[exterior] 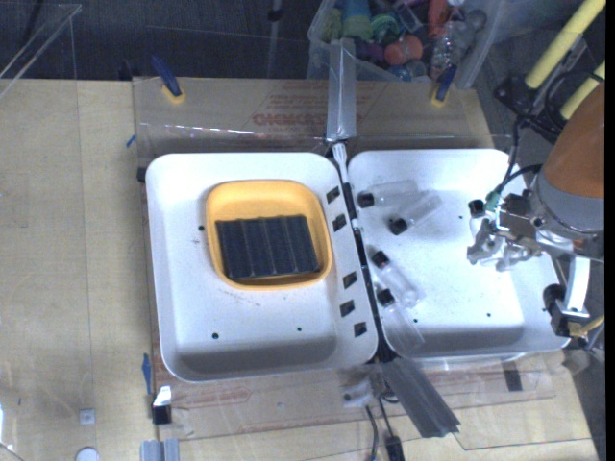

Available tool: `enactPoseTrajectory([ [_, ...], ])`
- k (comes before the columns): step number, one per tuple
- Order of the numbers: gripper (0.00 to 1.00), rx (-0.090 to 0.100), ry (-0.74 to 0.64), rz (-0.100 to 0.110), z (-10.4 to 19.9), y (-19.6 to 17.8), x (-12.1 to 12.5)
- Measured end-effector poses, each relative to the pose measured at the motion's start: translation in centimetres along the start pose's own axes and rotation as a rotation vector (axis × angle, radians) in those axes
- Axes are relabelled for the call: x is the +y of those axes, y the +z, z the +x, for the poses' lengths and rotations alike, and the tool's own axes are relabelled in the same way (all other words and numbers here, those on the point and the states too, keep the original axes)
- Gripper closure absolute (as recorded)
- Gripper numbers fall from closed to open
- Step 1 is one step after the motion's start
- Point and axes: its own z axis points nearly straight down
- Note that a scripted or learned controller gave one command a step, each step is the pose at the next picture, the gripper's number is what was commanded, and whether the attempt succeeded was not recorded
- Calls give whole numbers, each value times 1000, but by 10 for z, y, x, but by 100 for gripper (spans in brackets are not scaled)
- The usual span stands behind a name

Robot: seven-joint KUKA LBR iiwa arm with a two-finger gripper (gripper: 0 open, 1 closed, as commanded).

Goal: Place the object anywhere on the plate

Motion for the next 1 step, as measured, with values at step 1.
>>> enactPoseTrajectory([
  [1,0,0,0,0,0,0,0],
])
